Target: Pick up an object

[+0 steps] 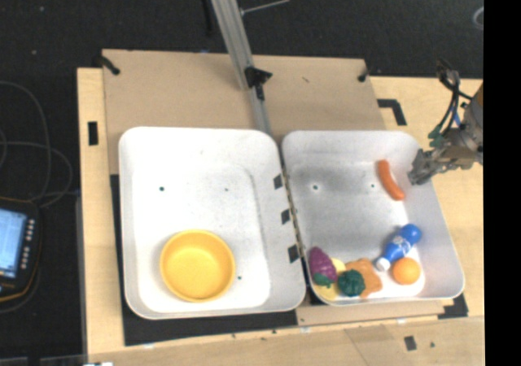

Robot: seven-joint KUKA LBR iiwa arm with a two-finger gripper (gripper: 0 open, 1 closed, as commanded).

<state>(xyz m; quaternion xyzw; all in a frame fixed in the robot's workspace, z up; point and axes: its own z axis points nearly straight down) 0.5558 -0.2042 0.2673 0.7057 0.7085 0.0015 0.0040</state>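
The small orange sausage (391, 179) is judged light and smooth, best pinched across its middle; the state of the jaws cannot be told.

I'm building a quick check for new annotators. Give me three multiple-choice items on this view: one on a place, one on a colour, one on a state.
1. Where does the yellow bowl sit?
A. Left bin, near corner
B. Right bin, far corner
C. On the bench outside both bins

2. What colour is the cap of the small bottle?
A. Red
B. Blue
C. Green

3. How does the orange sausage lie?
A. Lifted above the bin
B. Inside the yellow bowl
C. On the right bin floor, beside the gripper

Answers: 1 A, the bowl rests in the left bin toward its near-left part. 2 B, the cap is blue. 3 C, it lies flat on the floor near the right wall, just left of the gripper.
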